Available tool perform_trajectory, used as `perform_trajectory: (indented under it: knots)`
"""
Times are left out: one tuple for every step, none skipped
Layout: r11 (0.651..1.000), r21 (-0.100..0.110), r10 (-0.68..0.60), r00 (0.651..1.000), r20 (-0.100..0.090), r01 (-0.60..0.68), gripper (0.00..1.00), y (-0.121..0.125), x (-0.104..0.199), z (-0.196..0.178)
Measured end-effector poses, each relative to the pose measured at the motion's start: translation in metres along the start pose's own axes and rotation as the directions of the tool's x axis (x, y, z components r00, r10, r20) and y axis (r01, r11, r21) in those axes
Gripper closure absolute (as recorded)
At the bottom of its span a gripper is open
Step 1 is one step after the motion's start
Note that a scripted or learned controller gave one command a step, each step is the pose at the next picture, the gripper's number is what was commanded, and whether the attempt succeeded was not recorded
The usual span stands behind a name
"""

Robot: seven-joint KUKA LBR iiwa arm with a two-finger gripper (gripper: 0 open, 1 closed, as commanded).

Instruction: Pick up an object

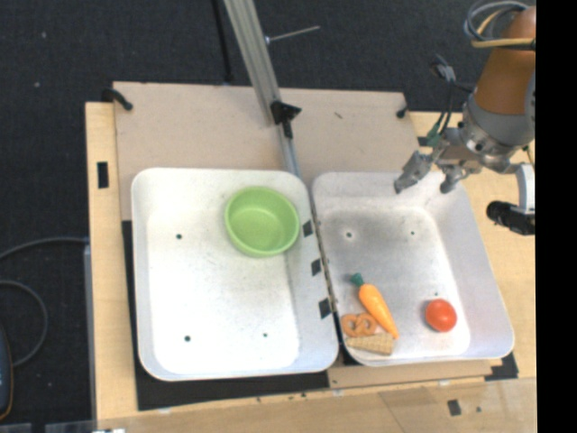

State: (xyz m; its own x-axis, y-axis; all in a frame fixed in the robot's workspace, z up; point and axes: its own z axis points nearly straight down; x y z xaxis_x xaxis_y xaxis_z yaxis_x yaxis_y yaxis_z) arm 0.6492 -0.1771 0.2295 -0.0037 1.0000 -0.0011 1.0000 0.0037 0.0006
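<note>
The fixed camera looks down at a slant on a tan wooden bench (104, 242) carrying two shallow white plastic bins set side by side, their inner edges touching at the middle.

The left white bin (180, 314) holds one thing: a round lime-green plastic bowl (261, 221), upright, near the bin's far edge and toward its far right corner.

The right white bin (397, 251) holds three things, all close to its near edge. One orange toy carrot with a green top (374, 305) lies on a slant toward the near left corner, green end pointing away from the near edge. Just beside it, touching its tip, is one tan waffle-like toy piece with a brown pretzel shape on it (365, 332), in the near left corner. One small red round toy tomato (440, 315) sits apart from these, toward the near right corner.

The grey arm with its orange band (505, 57) reaches in from the right. Its two-finger gripper (428, 179) hangs over the far right corner of the right bin, fingers spread apart with nothing between them, well apart from all three toys.

One grey metal pole (257, 57) slants up from the far edge between the bins.
</note>
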Motion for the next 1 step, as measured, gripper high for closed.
perform_trajectory:
  knots:
    - [1.000,0.000,0.000,1.000,0.001,0.000,0.00,-0.0001,-0.0005,-0.0001]
